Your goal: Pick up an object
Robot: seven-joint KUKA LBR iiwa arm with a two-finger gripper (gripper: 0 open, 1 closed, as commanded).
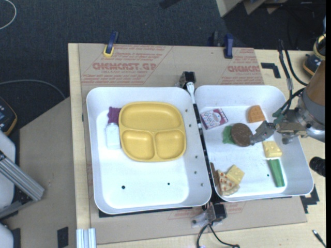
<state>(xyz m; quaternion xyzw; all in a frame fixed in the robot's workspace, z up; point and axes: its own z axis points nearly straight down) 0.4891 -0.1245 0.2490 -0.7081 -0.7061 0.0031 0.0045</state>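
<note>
My gripper (pixel 262 132) hangs over the right bin (pixel 243 94), at its right side, just right of a brown round patty (pixel 241 134) that lies on a green leaf piece (pixel 227 135). Nothing can be seen held in it. Around it in the same bin lie an orange chunk (pixel 255 113), a pale yellow block (pixel 272 149), a green stick (pixel 277 172), a pink-and-white packet (pixel 213 118), and a pizza slice with a cheese wedge (pixel 230 179) near the front edge.
The left bin (pixel 150 190) holds a yellow divided plate (pixel 152 129), with a purple item (pixel 114 113) and a white bottle (pixel 112 136) at its left. The arm (pixel 315 107) enters over the right bin's right rim. Clamps sit along the bench's far edge.
</note>
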